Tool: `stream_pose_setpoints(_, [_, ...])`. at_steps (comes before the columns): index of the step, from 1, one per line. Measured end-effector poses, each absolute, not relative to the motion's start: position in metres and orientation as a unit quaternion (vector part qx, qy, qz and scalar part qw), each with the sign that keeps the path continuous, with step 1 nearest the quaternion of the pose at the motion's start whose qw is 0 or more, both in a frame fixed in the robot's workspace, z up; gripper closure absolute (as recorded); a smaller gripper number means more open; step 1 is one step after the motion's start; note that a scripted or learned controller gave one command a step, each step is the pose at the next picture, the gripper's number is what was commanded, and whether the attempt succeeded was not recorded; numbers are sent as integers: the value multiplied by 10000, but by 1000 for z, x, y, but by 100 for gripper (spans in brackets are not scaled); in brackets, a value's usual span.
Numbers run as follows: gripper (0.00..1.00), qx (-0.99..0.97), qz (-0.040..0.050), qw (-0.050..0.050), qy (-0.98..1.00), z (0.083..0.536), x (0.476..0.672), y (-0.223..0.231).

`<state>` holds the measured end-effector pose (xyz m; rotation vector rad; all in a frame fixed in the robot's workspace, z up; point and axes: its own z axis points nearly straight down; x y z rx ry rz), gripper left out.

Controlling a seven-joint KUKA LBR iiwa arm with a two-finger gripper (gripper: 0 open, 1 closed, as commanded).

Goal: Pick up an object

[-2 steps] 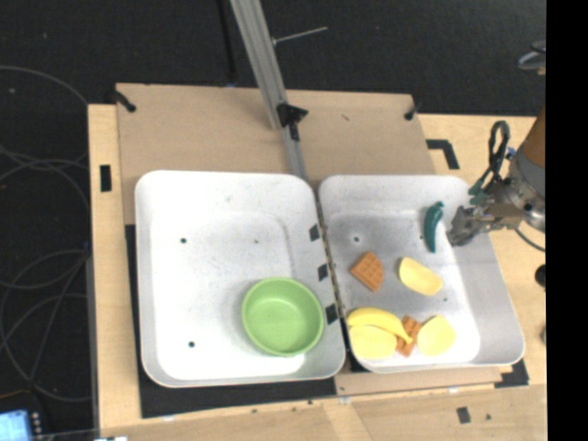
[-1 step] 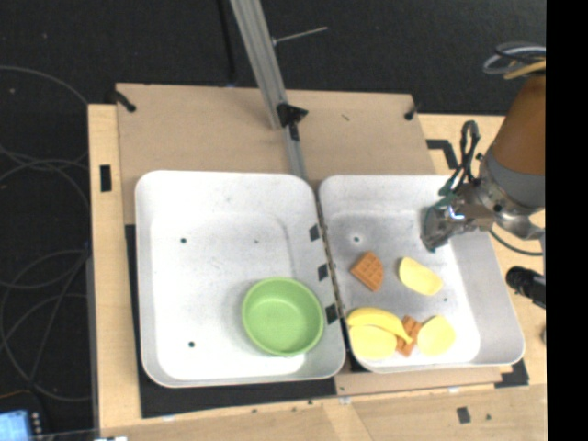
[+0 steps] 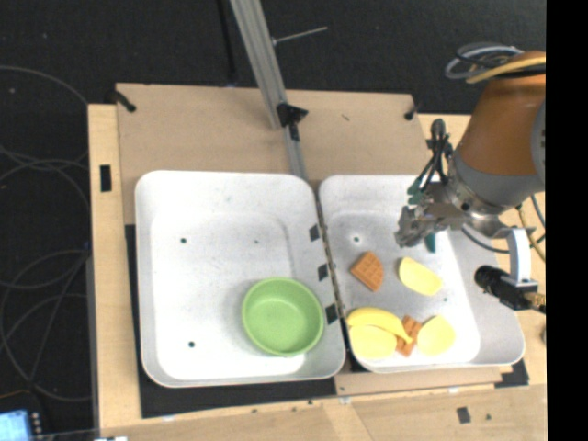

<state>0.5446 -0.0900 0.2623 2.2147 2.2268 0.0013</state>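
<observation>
On the counter [image 3: 211, 136], the pincer [image 3: 415, 228] hovers, its opening seemingly unreadable; the yellow piece [image 3: 420, 276] just below lies ungrasped.

You had a tan bench [image 3: 220, 136] carrying two shallow white bins side by side, the left bin [image 3: 207, 219] touching the right bin [image 3: 367, 200] along their shared edge.

In the right bin I see an orange waffle-textured square [image 3: 367, 271] lying flat, a yellow oval piece [image 3: 420, 277] just beside it, and nearer the front rim a larger yellow piece [image 3: 371, 332], a small orange piece [image 3: 407, 331] and another yellow piece [image 3: 436, 335] clustered together. A green bowl [image 3: 282, 315] sits upright in the left bin.
</observation>
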Motion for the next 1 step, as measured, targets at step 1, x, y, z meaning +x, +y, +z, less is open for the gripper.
stream_pose_setpoints(1, [100,7044,10,-3,7098,266,545,-42])
